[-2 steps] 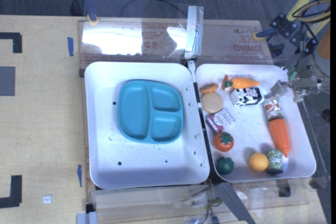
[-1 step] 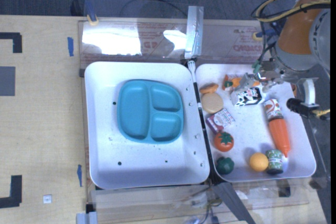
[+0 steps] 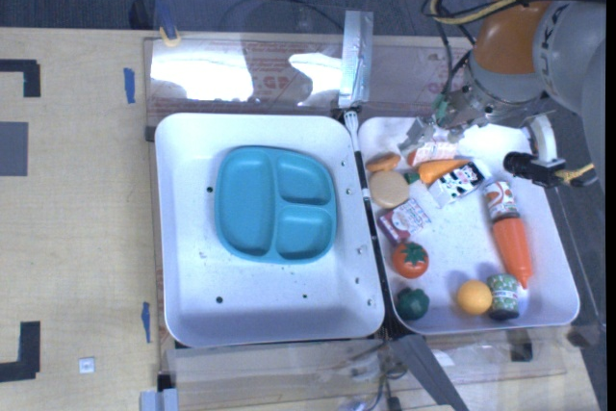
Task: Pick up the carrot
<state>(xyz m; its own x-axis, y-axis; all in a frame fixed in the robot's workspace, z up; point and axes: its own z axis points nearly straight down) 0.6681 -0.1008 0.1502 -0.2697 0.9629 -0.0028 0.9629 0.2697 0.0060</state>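
Two white bins on desk (image 3: 67,207). Left bin (image 3: 183,284) carries blue divided plate (image 3: 276,204). I see carrot (image 3: 514,244) lying in right bin (image 3: 558,289), near its right wall, just above small green jar (image 3: 504,295). Claw (image 3: 433,125) sits at right bin's far edge, well apart from carrot; its grip state I cannot tell.

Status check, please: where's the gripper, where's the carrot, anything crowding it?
Gripper low in right bin, far end. Carrot just beneath, not held. Milk carton touching it, bread roll close by.
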